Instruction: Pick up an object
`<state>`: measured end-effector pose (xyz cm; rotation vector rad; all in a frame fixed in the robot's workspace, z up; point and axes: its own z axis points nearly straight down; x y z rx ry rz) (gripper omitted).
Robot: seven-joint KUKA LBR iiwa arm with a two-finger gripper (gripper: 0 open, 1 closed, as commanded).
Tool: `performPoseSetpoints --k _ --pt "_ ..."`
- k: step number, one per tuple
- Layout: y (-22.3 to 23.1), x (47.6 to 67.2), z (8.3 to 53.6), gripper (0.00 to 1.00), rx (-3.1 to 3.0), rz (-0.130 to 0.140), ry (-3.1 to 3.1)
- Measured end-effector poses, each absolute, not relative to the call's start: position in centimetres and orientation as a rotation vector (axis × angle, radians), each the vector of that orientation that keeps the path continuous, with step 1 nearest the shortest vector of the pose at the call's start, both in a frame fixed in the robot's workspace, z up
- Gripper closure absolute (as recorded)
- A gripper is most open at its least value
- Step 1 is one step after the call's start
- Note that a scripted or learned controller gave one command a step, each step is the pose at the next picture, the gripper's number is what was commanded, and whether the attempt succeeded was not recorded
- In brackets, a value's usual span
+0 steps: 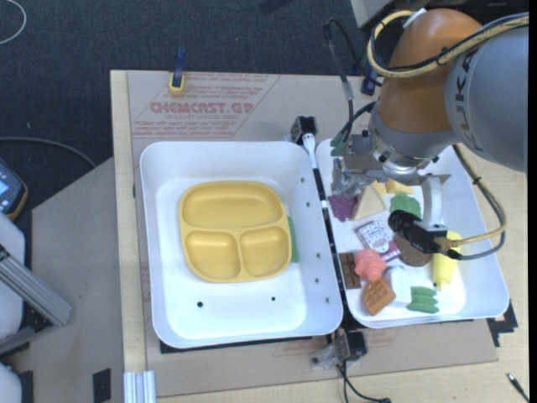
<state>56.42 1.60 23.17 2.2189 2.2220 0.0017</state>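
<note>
My gripper (342, 185) hangs low over the far left part of the right bin (491, 288), under the grey and orange wrist. Directly below it lies a small purple object (342, 206); I cannot tell whether the gripper touches it. Close by in the same bin are a pale yellow wedge (373, 198), a green piece (405, 204), a pink-and-white packet (374, 235), a brown round item (411, 248), a pink lump (369, 264), a waffle (378, 294), a yellow item (442, 267) and green pods (424, 300).
The left bin (168, 309) holds a yellow divided plate (235, 229) with a green strip (292, 238) at its right edge. The ridge between the two bins (323, 233) runs just left of the gripper. A yellow cable (478, 240) loops over the right bin.
</note>
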Motion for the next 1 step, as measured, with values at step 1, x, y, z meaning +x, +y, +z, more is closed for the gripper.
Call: performPoseSetpoints --k 1 --pt "1.93 56.11 21.91 1.0 2.223 -0.004 2.223"
